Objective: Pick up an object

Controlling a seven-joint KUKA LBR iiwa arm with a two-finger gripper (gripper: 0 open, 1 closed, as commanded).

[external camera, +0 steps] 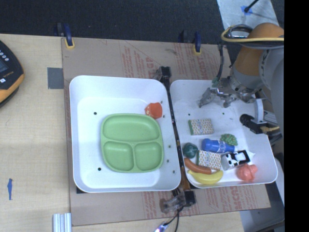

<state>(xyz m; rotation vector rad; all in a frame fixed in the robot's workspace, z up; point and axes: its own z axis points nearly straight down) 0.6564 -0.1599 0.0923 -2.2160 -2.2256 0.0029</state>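
While the grey arm (pixel 258 57) reaches in from the right, its gripper (pixel 219 96) is seen low over the right bin (pixel 186 93), fingers apparently spread (nothing between them). A green divided plate (pixel 132 142) is held by the left bin (pixel 77 129), an orange piece (pixel 154 110) beside it. Small toys are clustered nearer: a patterned block (pixel 201 126), a banana (pixel 208 178).

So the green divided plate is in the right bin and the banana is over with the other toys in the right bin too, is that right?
Not quite. The camera view shows the green divided plate in the left bin, not the right. The banana does lie with the other toys in the right bin.
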